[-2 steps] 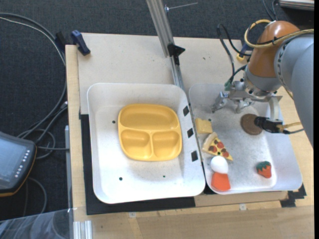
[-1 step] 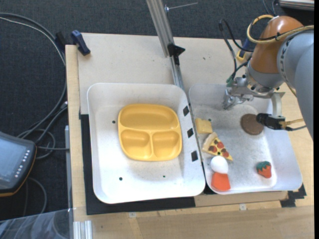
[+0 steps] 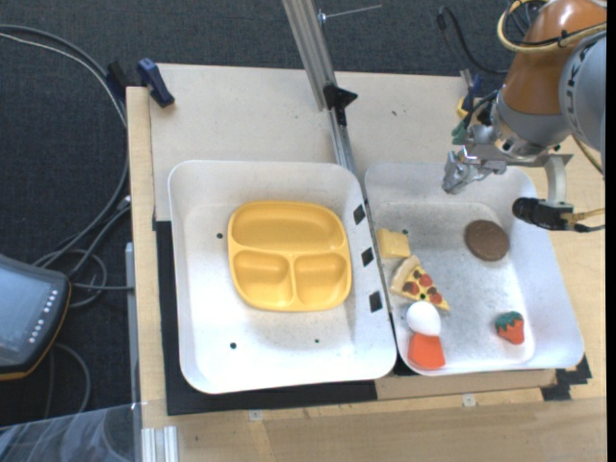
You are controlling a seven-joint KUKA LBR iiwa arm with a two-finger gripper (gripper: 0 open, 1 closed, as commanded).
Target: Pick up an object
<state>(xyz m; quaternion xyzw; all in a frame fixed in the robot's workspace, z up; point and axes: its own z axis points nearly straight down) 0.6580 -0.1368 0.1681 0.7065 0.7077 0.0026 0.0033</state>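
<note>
Brown and round, the cookie (image 3: 488,240) lies flat near the right bin's (image 3: 563,340) far right corner, just nearward and right of the claw (image 3: 461,174), which hangs empty; its spread I cannot tell.

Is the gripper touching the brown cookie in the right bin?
Apart. The camera view shows the gripper up near the bin's far edge, with bare white floor between it and the brown cookie.
</note>
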